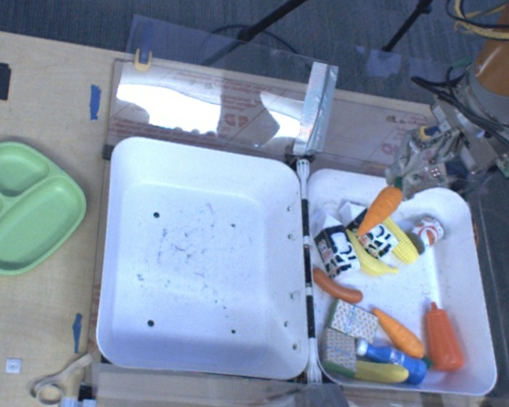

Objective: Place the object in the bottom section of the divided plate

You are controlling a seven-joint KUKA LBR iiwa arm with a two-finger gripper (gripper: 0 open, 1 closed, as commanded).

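Orange carrot (383, 208) lies in the right bin (481, 308) just below the gripper (428, 162), whose grip state cannot be determined; step is pickup, then transfer to the green divided plate (15, 208).

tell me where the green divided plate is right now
The green divided plate lies on the wooden bench at the far left of the camera view, just left of the left white bin, apart from it.
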